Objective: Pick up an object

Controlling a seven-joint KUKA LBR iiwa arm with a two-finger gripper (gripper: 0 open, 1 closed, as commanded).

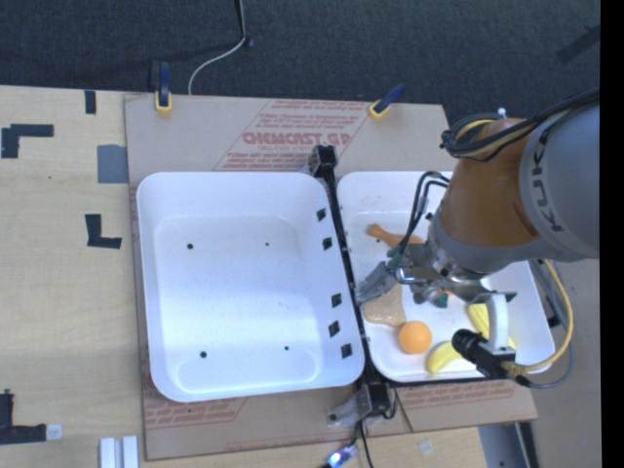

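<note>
As the gripper [382, 283] dips, seemingly empty and parted, over the right bin [382, 193], the pale slab [386, 309] beneath awaits a grasp, which calls for closing squarely.

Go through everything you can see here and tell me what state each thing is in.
Gripper: low in the right bin, fingers unclear.
Orange ball: loose on bin floor.
Yellow piece: lying at the front wall.
Tan piece: lying beside the gripper.
Left bin: upright.
</note>
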